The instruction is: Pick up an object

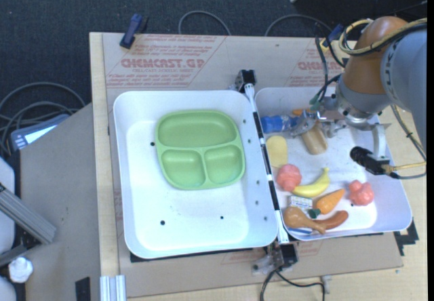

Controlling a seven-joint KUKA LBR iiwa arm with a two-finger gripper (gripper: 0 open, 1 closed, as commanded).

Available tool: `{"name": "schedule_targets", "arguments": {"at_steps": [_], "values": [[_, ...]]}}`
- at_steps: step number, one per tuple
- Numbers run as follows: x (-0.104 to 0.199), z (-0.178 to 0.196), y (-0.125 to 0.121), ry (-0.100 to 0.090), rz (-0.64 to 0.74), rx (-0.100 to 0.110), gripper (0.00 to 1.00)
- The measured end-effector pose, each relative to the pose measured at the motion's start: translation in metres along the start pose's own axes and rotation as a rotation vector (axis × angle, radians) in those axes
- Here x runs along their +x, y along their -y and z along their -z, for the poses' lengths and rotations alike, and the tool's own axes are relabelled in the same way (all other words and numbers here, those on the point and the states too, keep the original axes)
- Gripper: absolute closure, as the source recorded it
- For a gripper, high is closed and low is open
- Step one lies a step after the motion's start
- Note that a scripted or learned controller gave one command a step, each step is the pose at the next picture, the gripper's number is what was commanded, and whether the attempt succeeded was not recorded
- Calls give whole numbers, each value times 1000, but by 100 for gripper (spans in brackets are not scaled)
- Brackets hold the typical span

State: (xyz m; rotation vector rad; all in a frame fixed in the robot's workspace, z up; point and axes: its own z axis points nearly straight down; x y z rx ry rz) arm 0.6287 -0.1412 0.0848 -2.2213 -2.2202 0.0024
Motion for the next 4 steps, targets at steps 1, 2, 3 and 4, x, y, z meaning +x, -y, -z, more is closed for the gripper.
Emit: {"name": "schedule_targets", "arguments": {"at_steps": [1, 2, 3, 4], "values": [[32, -6, -30, -2, 4, 33, 0], [18, 0, 16, 0, -1, 0, 0], [27, -6, -30, -3, 4, 38, 0], [34, -1, 41, 0, 0, -1, 0]]}}
